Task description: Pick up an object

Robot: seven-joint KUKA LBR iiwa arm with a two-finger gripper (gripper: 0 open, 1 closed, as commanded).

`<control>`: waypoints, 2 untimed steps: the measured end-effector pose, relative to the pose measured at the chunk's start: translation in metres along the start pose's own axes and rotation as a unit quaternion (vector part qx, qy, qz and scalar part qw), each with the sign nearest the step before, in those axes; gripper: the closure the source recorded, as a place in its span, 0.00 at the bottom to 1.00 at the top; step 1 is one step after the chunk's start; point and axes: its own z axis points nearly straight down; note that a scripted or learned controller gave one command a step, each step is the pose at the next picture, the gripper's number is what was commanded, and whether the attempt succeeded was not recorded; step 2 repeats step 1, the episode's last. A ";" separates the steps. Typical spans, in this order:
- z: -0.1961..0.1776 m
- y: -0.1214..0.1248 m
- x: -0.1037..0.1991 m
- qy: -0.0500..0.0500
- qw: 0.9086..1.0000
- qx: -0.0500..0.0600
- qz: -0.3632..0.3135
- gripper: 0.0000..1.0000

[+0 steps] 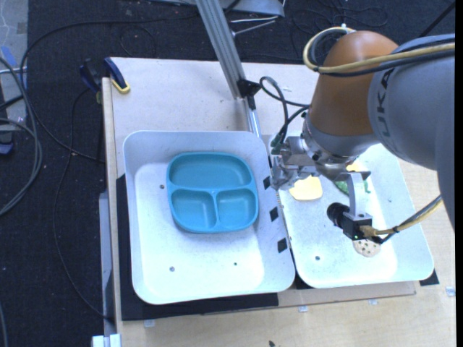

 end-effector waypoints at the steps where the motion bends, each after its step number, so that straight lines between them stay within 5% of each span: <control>1: 0.011 0.028 0.047 0.000 1.000 -0.001 -0.001 1.00; 2: 0.011 0.028 0.047 0.000 1.000 -0.001 -0.001 1.00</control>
